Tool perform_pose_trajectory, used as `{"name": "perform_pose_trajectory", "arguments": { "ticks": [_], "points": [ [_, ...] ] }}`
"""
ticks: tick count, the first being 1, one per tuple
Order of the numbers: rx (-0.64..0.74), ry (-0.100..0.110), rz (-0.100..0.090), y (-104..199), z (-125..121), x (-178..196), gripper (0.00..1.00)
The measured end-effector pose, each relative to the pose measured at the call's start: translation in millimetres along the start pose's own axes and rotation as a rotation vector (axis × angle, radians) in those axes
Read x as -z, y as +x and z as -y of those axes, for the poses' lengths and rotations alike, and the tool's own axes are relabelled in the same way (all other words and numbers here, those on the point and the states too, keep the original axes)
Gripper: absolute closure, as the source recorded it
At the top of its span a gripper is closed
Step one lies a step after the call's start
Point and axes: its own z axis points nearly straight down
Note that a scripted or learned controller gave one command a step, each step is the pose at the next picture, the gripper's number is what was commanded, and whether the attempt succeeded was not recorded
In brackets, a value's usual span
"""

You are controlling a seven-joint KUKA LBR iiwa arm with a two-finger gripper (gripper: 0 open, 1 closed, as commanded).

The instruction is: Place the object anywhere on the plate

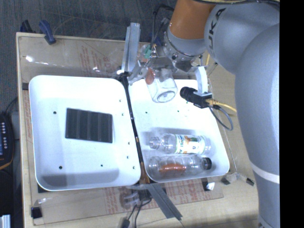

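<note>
A dark ribbed rectangular plate (89, 125) lies flat in the middle of the left bin (42, 87). My gripper (153, 74) hangs over the far left corner of the right bin (190, 118), close to the divider between the bins. A clear glass cup (162, 87) hangs tilted from the gripper, its rim facing down and toward the camera. The fingers are shut on the cup's upper part. Cup and gripper are well to the right of and beyond the plate.
Two clear plastic bottles lie on their sides at the near end of the right bin, one with a white label (180, 144) and one with a black cap (179, 165). A metal bracket (131, 46) stands at the far end of the divider.
</note>
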Motion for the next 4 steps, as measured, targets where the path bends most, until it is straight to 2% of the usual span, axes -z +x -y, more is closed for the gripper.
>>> {"name": "perform_pose_trajectory", "arguments": {
  "ticks": [1,2,3,4],
  "points": [
    [0.004,0.004,0.0,0,0,8,1.0],
    [0.004,0.004,0.0,0,0,8,0.0],
    [0.201,-0.01,0.002,50,-26,17,0.0],
    [0.436,-0.009,0.004,97,-33,32,0.0]
  ]
}}
